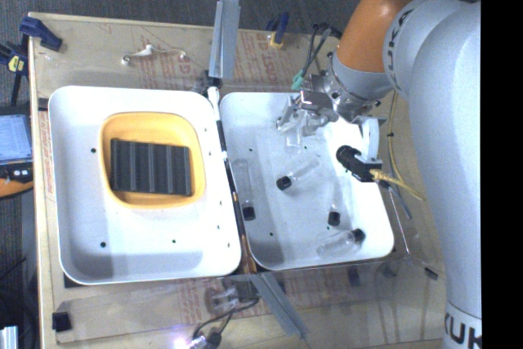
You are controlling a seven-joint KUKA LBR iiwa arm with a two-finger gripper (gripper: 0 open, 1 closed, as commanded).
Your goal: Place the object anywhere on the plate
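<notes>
Looming closest to the lens, the grey KUKA arm (445,135) fills the right side, its orange band (372,24) sitting just above the wrist as it bends down over the far part of the right bin (270,253). At its tip the pincer (304,114) hangs low over that bin's upper area; its clear, glinting parts blur against the white floor, so I cannot tell how wide it stands, nor whether anything sits in it.

Well to the pincer's left lies the left bin (73,249), and in it the plate (122,131), yellow-rimmed with a dark ribbed panel at its middle. It rests flat and central, likely so that a drop from above lands on it easily.

Below the pincer, toward the near edge of the right bin, lie several small transparent pieces with black ends. One clear tube with a black cap (294,176) lies just beneath the pincer and seems the nearest candidate for the task's object, though which piece is meant is a judgement. Another clear piece (343,239) rests further off, near the bin's front right corner, and a small black cap (333,217) sits between them. A black cylindrical part (353,161) hangs to the pincer's right, beside the wrist cabling.

Judging by this, the pickup looks unfinished, and the carry across to the plate is yet to come.
</notes>
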